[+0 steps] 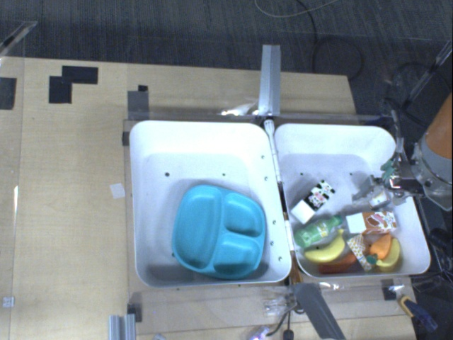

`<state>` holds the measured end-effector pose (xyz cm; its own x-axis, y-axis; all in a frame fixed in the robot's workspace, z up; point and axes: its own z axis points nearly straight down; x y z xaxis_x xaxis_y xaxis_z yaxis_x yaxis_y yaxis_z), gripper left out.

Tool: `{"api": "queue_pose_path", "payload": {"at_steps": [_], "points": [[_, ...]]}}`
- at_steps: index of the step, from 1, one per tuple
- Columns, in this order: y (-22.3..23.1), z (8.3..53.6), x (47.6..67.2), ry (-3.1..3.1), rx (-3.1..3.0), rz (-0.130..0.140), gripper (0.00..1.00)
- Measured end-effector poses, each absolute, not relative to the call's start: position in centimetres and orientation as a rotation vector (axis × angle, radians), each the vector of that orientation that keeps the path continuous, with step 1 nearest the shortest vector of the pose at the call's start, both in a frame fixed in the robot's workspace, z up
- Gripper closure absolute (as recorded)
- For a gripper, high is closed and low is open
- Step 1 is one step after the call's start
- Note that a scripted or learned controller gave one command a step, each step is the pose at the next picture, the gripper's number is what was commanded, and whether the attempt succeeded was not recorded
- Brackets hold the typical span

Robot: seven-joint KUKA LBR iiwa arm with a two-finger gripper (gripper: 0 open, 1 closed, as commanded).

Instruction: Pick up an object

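The bench (64, 211) carries two shallow white bins side by side; the left bin (152, 154) holds one blue divided plate (221, 230), lying flat toward its near side, well apart from the arm's work; the right bin (340, 147) is where the choice lies, since its small things are heaped at the near edge, touching one another. The arm (440, 147) reaches in from the right, and its gripper (382, 190) hangs low over that bin's right side, just beside the heap; whether it is open or closed cannot be told. Among the candidates are a yellow banana (327, 250), a green packet (317, 230) against it, an orange piece (380, 246), and a black-and-white spotted toy (320, 193) set slightly apart, probably the easiest to take cleanly.
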<state>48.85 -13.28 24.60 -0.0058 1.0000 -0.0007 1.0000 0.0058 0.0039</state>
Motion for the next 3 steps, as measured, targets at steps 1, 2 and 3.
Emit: {"api": "queue_pose_path", "payload": {"at_steps": [1, 2, 3], "points": [[-13.6, 10.1, 53.0, 2.383, 2.037, 0.007, 0.00], [-10.2, 9.0, 53.0, 2.326, 2.094, 0.012, 0.00], [-10.2, 8.9, 61.3, 2.327, 2.094, 0.013, 0.00]]}}
